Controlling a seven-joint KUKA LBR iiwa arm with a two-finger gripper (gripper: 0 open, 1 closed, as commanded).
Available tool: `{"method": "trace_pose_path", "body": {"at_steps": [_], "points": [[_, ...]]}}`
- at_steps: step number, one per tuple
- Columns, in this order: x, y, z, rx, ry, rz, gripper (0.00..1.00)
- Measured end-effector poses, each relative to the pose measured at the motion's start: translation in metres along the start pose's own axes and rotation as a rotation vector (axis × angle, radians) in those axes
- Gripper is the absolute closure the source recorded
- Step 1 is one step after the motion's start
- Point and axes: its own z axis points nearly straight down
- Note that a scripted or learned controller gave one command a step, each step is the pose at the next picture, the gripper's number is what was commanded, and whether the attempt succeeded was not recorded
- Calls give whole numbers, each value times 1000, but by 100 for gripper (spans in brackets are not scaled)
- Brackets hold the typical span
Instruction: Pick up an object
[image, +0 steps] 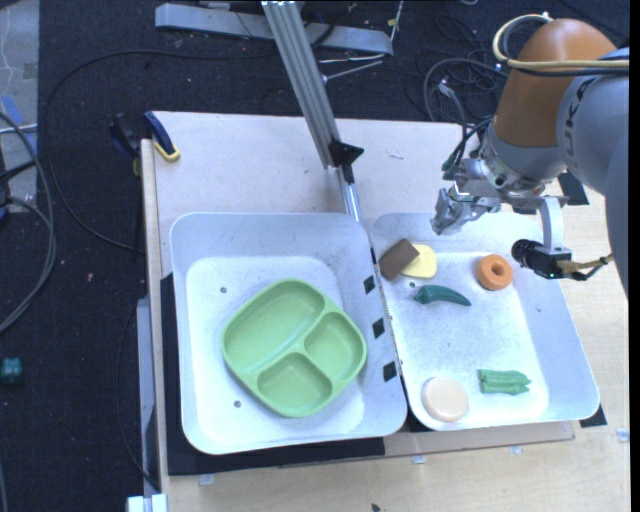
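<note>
Gripper (452, 215) hovers at the right bin's (560, 345) twelve-o'clock rim; finger state cannot be told. Candidate objects lie toward seven and five o'clock of it: brown-and-yellow piece (408, 260), green pepper (440, 295), orange ring (494, 272). Centre over one object before descending.

No readable text, label, brand, number or sign anywhere: none on the white bins (560, 330), the green divided plate (293, 348), the bench (250, 160) or the arm (560, 90).
</note>
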Motion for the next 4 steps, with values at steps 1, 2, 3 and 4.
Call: {"method": "trace_pose_path", "body": {"at_steps": [1, 2, 3, 4], "points": [[47, -31, -12, 4, 1, -3, 100], [91, -63, 0, 6, 0, -2, 100], [132, -96, -13, 5, 1, -3, 100], [176, -120, 0, 6, 1, -3, 100]]}}
